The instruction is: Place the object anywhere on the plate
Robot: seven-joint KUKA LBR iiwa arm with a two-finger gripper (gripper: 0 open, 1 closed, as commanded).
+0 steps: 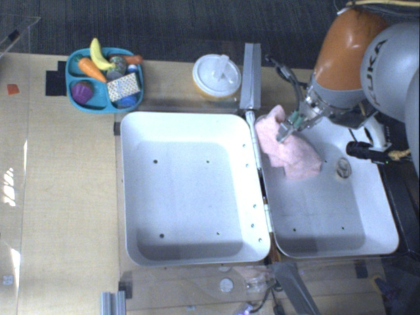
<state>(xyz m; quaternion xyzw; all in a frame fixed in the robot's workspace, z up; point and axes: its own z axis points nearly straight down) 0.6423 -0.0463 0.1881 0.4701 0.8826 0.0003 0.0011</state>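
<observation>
Starting at the far left of the bench, we see a blue divided tray holding toy food: a yellow banana, an orange carrot, a purple piece and a speckled block. To its right, beyond the far rim of the left bin, sits a round white lid on a yellowish container.

Nearer to us, the left bin lies with its white floor showing a few small dark dots. A grey metal bar runs away from the seam where the 2 bins meet.

In the right bin we find the pink cloth, crumpled in the far left corner, its edge against the bin's left wall. A small round metallic object lies on the floor to the right of the cloth, apart from it.

The gripper is at the far part of the cloth, its tip touching or just above the fabric. We cannot tell how far apart the fingers are, nor whether any cloth is between them. The grey arm with its orange band comes in from the far right.
</observation>
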